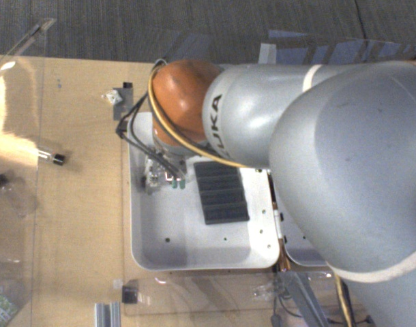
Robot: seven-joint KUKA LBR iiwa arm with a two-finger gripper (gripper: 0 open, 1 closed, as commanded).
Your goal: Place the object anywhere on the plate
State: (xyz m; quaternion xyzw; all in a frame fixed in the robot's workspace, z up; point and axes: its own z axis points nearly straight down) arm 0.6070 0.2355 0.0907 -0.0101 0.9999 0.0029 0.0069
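The big grey arm [344,176] fills the near right, covering the right bin [300,254]. In the left bin [153,251] lies a dark ribbed object [221,191]. Farther left, the gripper [164,176] hangs beneath the orange band [184,101].

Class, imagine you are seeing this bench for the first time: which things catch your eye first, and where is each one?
The huge grey arm sweeps in from the right, covering much of the frame, its orange band glowing above the left bin. Below it lies a dark ribbed plate on the white bin floor, with the gripper hanging just left of it.
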